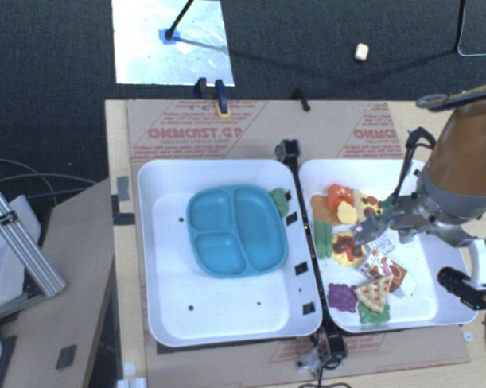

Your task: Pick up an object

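Over the right bin [426,306], the claw [370,228] hangs low above a heap of toy food; whether it is open or closed, and whether it has hold of anything, cannot be told at this resolution. Directly beneath and just toward the viewer lies a printed packet [379,264], with a pizza slice [374,292] and purple grapes [340,295] beyond it. On the far side sit a red piece [339,196] and a yellow piece [347,214]; a green piece [322,238] lies to the claw's left. Well to the left, the other bin [175,311] holds a blue divided plate [235,231]. Likely hazards: crowded items may wedge together, so a closure could pinch two pieces or glance off an edge, and flat pieces offer little purchase.
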`<action>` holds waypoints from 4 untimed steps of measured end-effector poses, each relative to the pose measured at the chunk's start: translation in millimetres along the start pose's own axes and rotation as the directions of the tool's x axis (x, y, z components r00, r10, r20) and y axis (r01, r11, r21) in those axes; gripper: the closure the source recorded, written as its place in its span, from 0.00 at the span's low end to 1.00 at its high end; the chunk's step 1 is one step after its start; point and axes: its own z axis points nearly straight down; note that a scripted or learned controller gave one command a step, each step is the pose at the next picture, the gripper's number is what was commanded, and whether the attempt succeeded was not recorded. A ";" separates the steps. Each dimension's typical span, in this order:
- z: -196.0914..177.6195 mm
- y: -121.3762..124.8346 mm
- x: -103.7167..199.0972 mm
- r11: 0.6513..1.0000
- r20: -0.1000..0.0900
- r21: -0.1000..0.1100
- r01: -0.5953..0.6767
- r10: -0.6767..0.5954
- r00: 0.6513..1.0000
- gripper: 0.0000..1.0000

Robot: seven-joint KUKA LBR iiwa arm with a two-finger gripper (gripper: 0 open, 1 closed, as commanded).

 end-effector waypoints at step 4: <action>32.3 -10.8 51.4 1.000 -0.002 -0.007 0.008 -0.008 1.000 1.00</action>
